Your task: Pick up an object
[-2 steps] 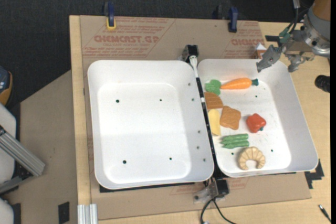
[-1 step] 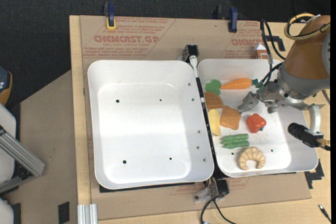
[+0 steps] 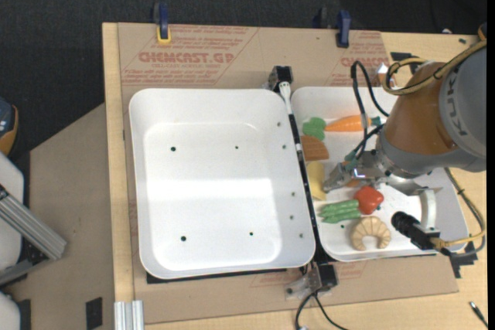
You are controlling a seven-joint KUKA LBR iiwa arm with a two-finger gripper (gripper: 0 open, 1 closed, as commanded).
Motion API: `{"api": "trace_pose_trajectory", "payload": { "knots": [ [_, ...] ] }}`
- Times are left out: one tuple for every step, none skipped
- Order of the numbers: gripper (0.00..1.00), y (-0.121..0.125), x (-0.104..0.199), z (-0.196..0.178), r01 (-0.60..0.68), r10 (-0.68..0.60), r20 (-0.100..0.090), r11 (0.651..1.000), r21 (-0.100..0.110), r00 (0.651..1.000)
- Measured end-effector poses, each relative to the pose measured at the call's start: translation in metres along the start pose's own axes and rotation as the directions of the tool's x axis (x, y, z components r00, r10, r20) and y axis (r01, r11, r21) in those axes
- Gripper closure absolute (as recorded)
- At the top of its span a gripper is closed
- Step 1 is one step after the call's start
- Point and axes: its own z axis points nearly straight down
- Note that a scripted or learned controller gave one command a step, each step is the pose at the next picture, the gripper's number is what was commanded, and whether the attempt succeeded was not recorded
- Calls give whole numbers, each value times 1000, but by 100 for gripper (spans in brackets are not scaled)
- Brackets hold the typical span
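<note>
I hover my gripper (image 3: pixel 339 178) low in the right bin (image 3: pixel 458 232), beside the green pod (image 3: pixel 339 210) and red toy (image 3: pixel 370 200), because every pickable toy crowds there (open or closed, I cannot tell).

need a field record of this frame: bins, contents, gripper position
arm: reaches in from the right, over the right bin
gripper: low in the right bin, beside its left wall
grasp: cannot tell
right bin contents: carrot, green toy, brown block, yellow piece, green pod, red vegetable, croissant
nearest to gripper: yellow piece, red vegetable
left bin: white floor with small dark dots
</note>
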Motion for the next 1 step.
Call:
{"api": "trace_pose_trajectory", "payload": {
  "knots": [
    [100,2,-3,-13,-2,3,4,1000,-8,1000]
  ]
}}
